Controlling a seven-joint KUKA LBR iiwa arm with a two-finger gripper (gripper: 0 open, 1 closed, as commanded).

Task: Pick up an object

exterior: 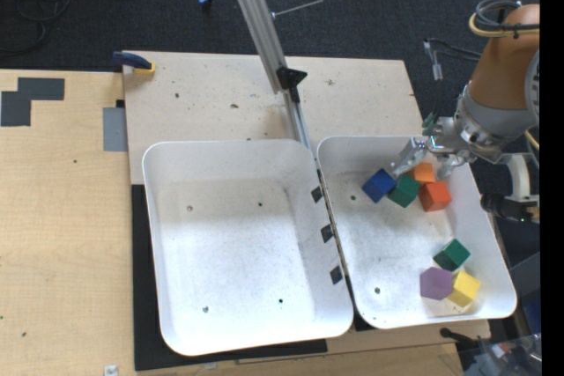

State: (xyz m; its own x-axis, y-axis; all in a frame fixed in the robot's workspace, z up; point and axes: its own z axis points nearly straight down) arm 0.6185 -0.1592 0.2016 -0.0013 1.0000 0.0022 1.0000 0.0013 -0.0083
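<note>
My gripper (425, 159) hangs low over the upper part of the right bin (493, 235), open, with its fingers spread above a cluster of blocks. Directly beneath it lies a small orange block (426, 173). Around that block sit a blue cube (379, 185), a dark green cube (405, 192) and a red-orange cube (435, 196), all touching or nearly touching. Nothing is lifted between the fingers. Near the bin's front right corner are another green cube (453, 254), a purple cube (435, 283) and a yellow cube (464, 287).
The left bin (159, 189) stands beside the right one, with black clips (326, 232) along their shared wall. A slanted aluminium rail (263, 31) rises behind the bins. The arm's orange band (504, 66) is at the right edge.
</note>
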